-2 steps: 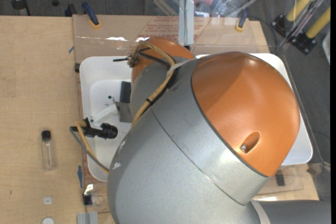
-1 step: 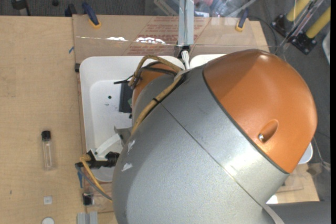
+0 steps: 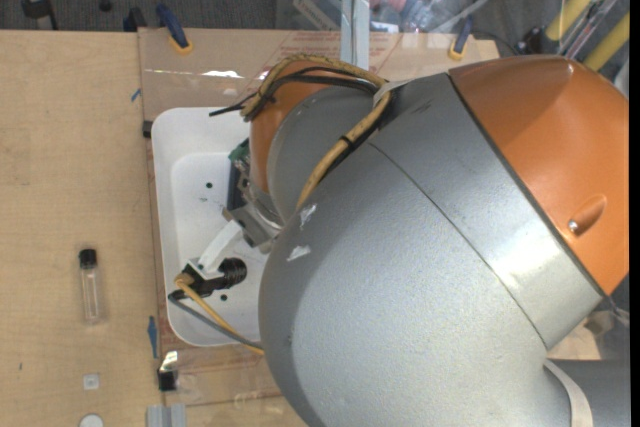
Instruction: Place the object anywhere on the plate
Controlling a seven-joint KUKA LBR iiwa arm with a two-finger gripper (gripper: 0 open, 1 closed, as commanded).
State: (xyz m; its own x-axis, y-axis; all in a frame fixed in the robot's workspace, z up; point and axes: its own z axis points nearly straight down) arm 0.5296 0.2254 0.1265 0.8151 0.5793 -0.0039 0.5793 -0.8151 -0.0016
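My claw [image 3: 243, 211] sits over the white bin [image 3: 163, 177]; apart or together, I cannot tell. A clear vial [image 3: 91, 285] lies on the desk [image 3: 60, 135], well apart from it.

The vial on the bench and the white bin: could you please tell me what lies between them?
In the camera view, just bare wooden bench lies between the vial and the white bin, up to its left rim.
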